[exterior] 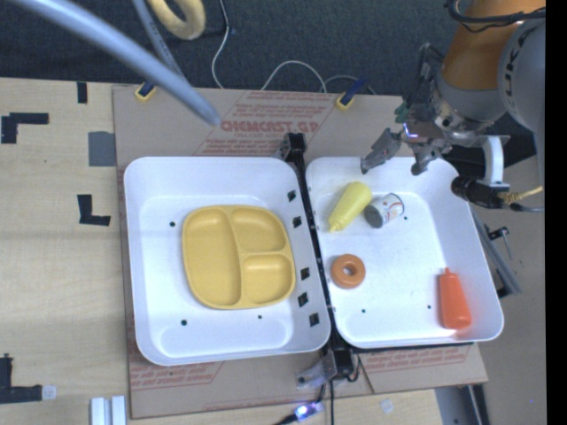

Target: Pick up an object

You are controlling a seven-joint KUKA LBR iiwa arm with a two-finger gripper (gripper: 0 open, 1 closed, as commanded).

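Observation:
My gripper (400, 158) hangs over the far edge of the right bin (416, 326), its two dark fingers spread open with nothing between them. Just in front of it in the bin lie a yellow bottle (350, 204), tilted on its side, and a small grey-and-white cup (384, 211) touching the bottle's right side. An orange ring (348, 271) rests nearer the bin's middle. An orange-red bottle (454, 299) lies at the near right corner.
The left bin (146, 237) holds a yellow divided plate (238, 255). A black divider (306, 237) runs between the bins. A grey pole (106, 34) and yellow loop (173, 3) cross the far left above the bench.

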